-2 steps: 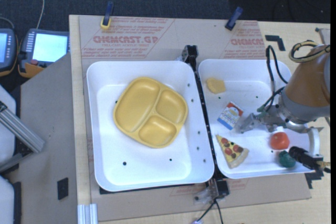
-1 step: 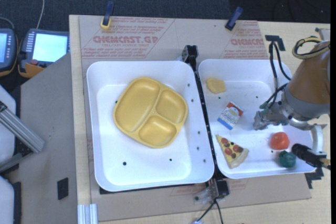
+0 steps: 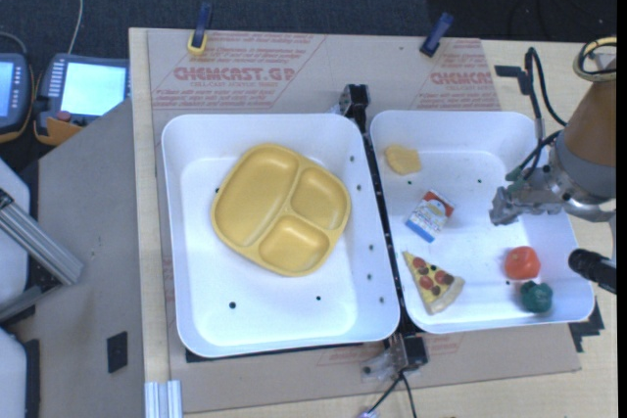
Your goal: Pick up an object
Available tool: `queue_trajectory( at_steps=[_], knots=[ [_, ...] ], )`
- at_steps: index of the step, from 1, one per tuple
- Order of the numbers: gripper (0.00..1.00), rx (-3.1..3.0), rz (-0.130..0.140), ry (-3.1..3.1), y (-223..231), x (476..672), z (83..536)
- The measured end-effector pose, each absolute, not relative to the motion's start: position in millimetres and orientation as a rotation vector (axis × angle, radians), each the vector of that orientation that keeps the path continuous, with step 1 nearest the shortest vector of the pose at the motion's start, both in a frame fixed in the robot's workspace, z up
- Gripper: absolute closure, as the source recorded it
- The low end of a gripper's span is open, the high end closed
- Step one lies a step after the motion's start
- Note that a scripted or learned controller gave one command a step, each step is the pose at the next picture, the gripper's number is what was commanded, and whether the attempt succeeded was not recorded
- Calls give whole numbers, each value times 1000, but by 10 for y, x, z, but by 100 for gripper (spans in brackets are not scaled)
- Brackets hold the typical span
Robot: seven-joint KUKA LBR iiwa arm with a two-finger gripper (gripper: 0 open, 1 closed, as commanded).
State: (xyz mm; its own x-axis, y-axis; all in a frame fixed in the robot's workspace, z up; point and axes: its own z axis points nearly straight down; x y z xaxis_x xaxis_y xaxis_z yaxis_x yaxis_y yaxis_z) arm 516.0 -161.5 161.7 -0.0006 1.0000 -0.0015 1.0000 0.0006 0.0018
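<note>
In the right bin (image 3: 460, 127) lie a yellow lump (image 3: 402, 159) at the back left, a small red, white and blue carton (image 3: 428, 215) in the middle, a pizza slice (image 3: 432, 280) at the front left, and a red tomato (image 3: 521, 261) beside a dark green piece (image 3: 536, 297) at the front right. My gripper (image 3: 511, 204) hangs over the right half of that bin, right of the carton and above the tomato. Nothing shows between its fingers.
The left bin (image 3: 196, 308) holds a yellow three-compartment plate (image 3: 281, 209). Clamps (image 3: 199, 26) sit on the bench's back edge. A black cable (image 3: 534, 88) runs by the arm. A tablet (image 3: 83, 88) lies off the bench at left.
</note>
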Motion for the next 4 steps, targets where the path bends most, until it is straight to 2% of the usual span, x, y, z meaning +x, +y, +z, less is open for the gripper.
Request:
queue_trajectory(
  at_steps=[2,4],
  knots=[
    [100,2216,3,2219,-1559,5237,2585],
    [100,2218,0,2230,-524,5129,2615]
  ],
)
